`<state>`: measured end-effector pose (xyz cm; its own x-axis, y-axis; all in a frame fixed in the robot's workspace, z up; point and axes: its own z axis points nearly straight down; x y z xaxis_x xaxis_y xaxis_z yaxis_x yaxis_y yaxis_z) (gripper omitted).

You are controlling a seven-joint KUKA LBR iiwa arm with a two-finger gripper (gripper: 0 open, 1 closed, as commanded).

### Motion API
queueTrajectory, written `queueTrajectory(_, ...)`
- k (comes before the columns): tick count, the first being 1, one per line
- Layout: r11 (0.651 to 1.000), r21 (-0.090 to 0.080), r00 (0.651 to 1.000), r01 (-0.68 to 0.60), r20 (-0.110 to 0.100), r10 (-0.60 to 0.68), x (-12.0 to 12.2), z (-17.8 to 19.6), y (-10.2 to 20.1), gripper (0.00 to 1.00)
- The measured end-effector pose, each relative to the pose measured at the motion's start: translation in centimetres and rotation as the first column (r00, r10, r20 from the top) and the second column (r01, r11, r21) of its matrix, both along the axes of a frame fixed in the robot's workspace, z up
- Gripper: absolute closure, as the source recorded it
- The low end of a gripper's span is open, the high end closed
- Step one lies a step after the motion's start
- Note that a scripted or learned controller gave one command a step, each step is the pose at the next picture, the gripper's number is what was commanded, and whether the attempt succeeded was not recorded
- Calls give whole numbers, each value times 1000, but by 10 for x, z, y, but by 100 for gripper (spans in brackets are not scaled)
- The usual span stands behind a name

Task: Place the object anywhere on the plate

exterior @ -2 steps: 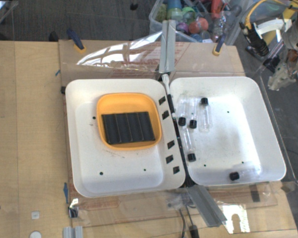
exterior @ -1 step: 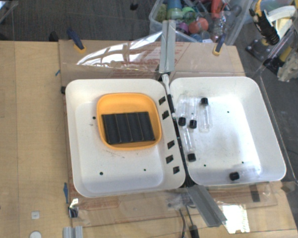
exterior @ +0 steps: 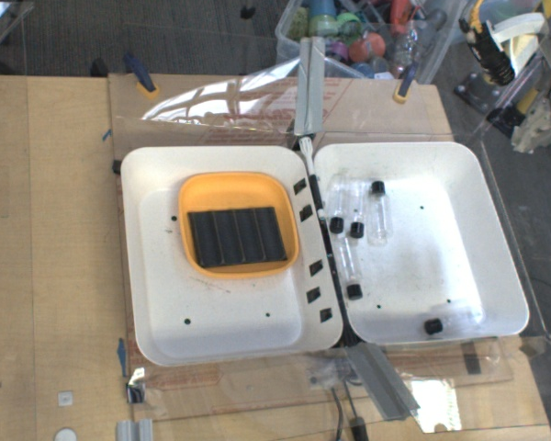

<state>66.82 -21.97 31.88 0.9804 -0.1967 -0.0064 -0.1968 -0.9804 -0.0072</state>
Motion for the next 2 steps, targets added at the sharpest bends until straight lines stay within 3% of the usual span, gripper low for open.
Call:
queueTrajectory(1, 1000, 0, 1000, 0, 0, 0, 0, 0, 0, 0)
queueTrajectory(2, 1000, 9, 1000, 3, -2, -3, 1, 6, 1, 100)
